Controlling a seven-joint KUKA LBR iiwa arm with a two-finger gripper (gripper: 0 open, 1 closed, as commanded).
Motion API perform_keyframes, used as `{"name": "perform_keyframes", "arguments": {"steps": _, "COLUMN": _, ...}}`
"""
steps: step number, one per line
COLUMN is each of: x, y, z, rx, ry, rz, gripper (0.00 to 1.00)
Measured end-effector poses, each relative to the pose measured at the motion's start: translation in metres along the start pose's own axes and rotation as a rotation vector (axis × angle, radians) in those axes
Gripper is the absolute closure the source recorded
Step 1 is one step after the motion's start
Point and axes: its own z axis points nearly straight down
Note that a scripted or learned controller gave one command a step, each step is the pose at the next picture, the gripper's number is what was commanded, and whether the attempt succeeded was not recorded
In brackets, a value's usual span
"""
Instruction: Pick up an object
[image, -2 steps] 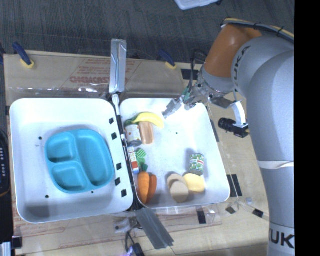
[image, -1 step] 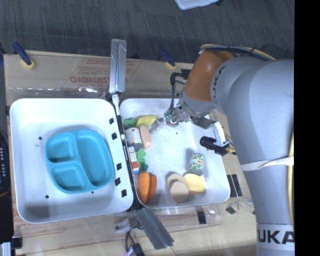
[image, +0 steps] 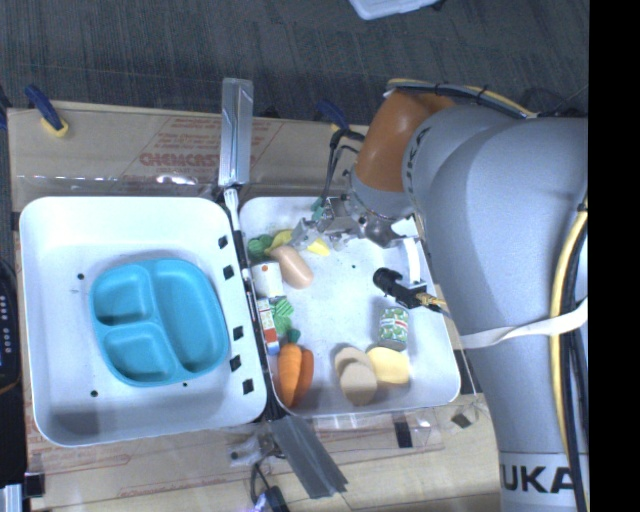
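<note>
Glossy white plastic bins (image: 60, 235), smooth matt blue plastic tray (image: 155, 320), smooth grey arm casing (image: 510, 230), brown cardboard-like desk (image: 130, 140) surface.

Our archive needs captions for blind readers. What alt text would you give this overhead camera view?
A grey robot arm with an orange band reaches from the right, its gripper low over the far end of the right white bin, which holds toy foods including an orange carrot and a small green-labelled can. The left white bin holds a blue divided plastic tray.

Single fixed camera above the bench, looking down at a slant. Frame takes in both white bins (image: 40, 300) side by side at moderate range. Arm (image: 500, 250) enters from frame right.
</note>
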Motion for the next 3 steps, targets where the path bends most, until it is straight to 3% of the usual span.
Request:
{"name": "perform_keyframes", "arguments": {"steps": 1, "x": 0.0010, "y": -0.0016, "z": -0.0081, "rx": 0.010, "ry": 0.002, "rz": -0.007, "gripper": 1.00}}
{"name": "perform_keyframes", "arguments": {"steps": 2, "x": 0.0012, "y": -0.0020, "z": -0.0170, "rx": 0.013, "ry": 0.001, "rz": -0.012, "gripper": 1.00}}
{"name": "perform_keyframes", "arguments": {"steps": 3, "x": 0.0013, "y": -0.0013, "z": -0.0177, "rx": 0.011, "ry": 0.001, "rz": -0.012, "gripper": 0.00}}
